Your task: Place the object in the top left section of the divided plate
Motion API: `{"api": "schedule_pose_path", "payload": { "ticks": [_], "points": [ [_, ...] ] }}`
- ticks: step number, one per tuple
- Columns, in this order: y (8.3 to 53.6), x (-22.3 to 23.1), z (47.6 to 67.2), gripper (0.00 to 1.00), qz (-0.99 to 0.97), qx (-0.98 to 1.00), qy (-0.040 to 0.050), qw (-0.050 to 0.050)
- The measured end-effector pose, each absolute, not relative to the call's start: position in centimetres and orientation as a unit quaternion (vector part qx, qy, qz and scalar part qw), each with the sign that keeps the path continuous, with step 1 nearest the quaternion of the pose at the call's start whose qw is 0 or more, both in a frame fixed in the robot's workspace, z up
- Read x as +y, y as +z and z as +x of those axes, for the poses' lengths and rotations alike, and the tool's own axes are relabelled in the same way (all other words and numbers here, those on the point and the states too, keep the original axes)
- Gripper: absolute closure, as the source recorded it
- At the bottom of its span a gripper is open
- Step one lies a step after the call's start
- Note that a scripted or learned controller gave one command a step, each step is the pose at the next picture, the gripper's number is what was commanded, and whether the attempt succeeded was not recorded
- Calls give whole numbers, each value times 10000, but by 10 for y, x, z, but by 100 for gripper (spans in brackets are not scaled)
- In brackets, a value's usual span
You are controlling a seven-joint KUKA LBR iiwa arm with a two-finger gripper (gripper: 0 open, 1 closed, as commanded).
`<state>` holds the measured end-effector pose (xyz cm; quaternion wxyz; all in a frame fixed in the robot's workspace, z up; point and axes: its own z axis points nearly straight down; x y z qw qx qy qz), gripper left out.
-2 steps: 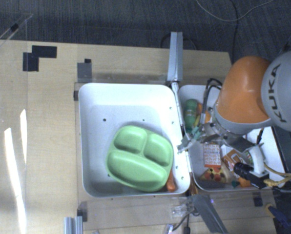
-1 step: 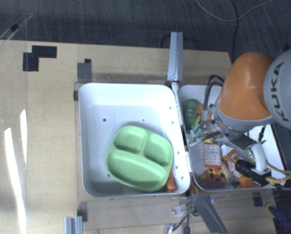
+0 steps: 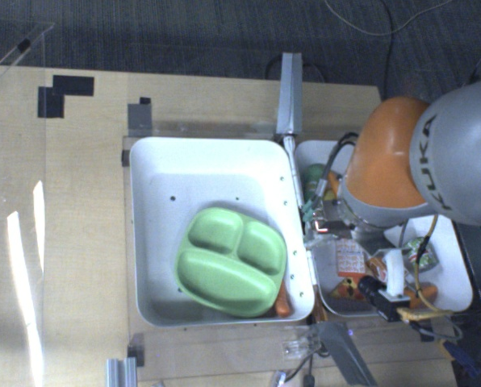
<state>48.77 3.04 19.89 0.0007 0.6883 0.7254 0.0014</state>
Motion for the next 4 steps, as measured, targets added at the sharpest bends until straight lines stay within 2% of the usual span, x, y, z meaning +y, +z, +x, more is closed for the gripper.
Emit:
{"api": "schedule_pose_path", "payload": {
  "ticks": [1,2,3,4],
  "points": [
    [314,-19,489,100,6719,7407,23,26],
    [184,-52,487,100,7284,6852,7,5],
    [434,-106,488,100,7457,6663,24,29],
    [436,-124,487,100,8462,5328,18,17]
  ]
}}
